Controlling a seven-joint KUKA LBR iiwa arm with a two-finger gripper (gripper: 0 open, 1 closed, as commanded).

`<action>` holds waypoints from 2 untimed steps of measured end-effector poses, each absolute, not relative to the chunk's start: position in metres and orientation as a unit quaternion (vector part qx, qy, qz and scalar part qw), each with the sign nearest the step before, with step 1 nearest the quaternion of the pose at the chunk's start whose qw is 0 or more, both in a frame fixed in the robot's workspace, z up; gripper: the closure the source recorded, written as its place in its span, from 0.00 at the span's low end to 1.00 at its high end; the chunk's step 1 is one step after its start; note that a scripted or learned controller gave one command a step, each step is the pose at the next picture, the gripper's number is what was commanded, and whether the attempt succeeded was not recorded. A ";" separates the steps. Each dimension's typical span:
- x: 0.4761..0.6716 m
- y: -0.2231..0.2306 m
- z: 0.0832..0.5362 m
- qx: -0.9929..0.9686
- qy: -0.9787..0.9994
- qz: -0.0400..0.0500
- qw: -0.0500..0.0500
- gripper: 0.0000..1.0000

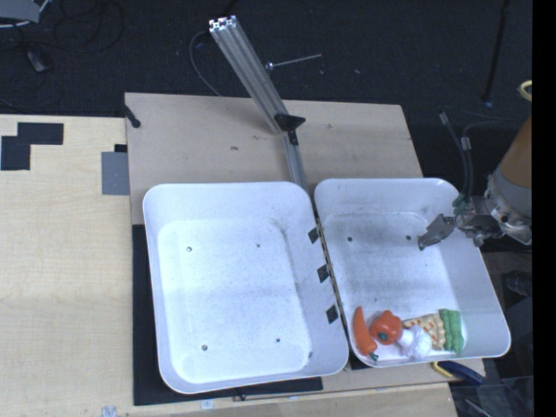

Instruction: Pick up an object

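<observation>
Several small objects lie bunched in the near corner of the right bin (382, 207): an orange-red long piece (363, 332), a red round one (387, 327), a white lump (414, 344), a yellow patterned piece (426, 327) and a green one (452, 330). My gripper (432, 235) hangs over the right bin's right side, well behind that pile and apart from it. Nothing shows in its grasp. The grey wrist with the orange band (512, 189) enters from the right edge.
The left bin (174, 207) sits beside the right one, joined by black clips (322, 272) along the shared rim. A slanted metal rail (256, 72) rises behind the bins. Bench board lies behind and to the left.
</observation>
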State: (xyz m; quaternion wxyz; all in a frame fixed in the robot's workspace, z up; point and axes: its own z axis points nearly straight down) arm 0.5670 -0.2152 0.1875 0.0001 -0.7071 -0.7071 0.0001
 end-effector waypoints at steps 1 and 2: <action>0.590 -0.203 0.185 -0.707 -0.708 0.000 0.000 0.00; 0.618 -0.193 0.210 -0.707 -0.708 0.000 -0.001 0.00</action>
